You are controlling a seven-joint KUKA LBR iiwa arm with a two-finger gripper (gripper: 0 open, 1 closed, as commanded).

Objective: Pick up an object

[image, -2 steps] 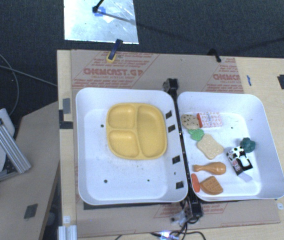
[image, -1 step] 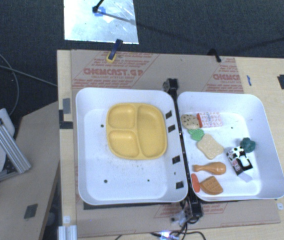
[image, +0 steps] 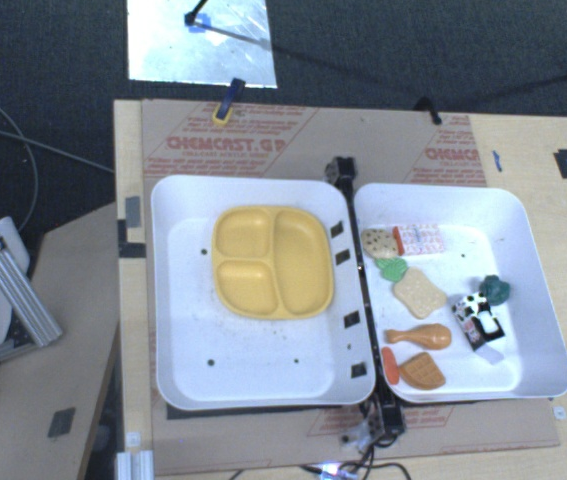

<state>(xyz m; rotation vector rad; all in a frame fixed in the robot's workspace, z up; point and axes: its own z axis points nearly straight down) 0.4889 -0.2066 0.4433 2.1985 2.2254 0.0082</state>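
The right bin (image: 528,268) holds several toy food items. A red and white packet (image: 418,238) lies near its far left, beside a beige cheese wedge (image: 378,242). A small green leafy piece (image: 393,267) sits just below them. A tan bread slice (image: 419,293) rests in the middle. A brown drumstick (image: 421,336) and an orange waffle-like piece (image: 422,371) lie near the front, with a small red piece (image: 391,366) beside them. A dark green broccoli (image: 495,290) and a black and white block (image: 478,321) sit toward the right.
The left bin (image: 178,368) carries a yellow three-compartment plate (image: 272,262). Both bins stand on a cardboard sheet (image: 293,138) over the bench. A shiny metal sheet (image: 201,26) lies on the floor behind, and an aluminium frame (image: 3,278) stands at the left.
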